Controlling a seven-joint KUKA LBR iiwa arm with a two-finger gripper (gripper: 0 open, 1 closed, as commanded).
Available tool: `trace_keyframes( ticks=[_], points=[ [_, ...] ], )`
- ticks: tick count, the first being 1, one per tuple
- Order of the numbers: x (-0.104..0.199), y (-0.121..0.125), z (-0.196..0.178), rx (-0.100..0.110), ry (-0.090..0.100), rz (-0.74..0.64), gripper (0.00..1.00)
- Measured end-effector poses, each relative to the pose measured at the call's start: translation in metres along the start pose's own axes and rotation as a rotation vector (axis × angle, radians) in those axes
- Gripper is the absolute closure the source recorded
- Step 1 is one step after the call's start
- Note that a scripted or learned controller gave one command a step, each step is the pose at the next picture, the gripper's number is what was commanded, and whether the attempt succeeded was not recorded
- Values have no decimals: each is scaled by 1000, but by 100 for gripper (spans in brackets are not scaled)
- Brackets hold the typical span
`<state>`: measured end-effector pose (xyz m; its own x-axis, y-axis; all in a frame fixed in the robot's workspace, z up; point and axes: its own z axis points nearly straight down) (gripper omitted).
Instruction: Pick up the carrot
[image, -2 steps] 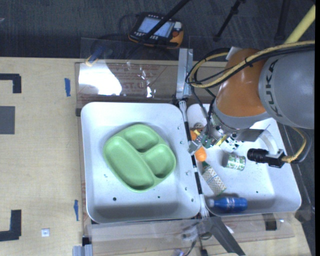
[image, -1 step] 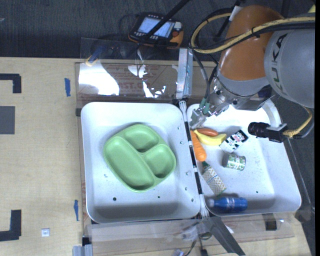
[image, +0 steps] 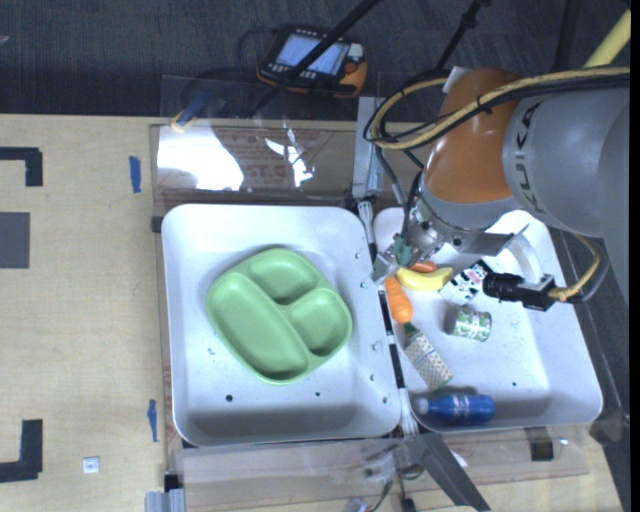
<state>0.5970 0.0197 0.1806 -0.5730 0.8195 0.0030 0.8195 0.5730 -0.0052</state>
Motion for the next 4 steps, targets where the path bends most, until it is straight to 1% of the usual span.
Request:
trace_keyframes(
  ticks=[1, 2, 3, 4],
  points=[
    [-72, -6, 0, -1, -2, 378, 100],
    [1, -12, -8, 2, 2, 72, 100],
    [-52, 11, 0, -2, -2, 294, 100],
    [6, -13, 0, 2, 2, 33, 100]
  ],
)
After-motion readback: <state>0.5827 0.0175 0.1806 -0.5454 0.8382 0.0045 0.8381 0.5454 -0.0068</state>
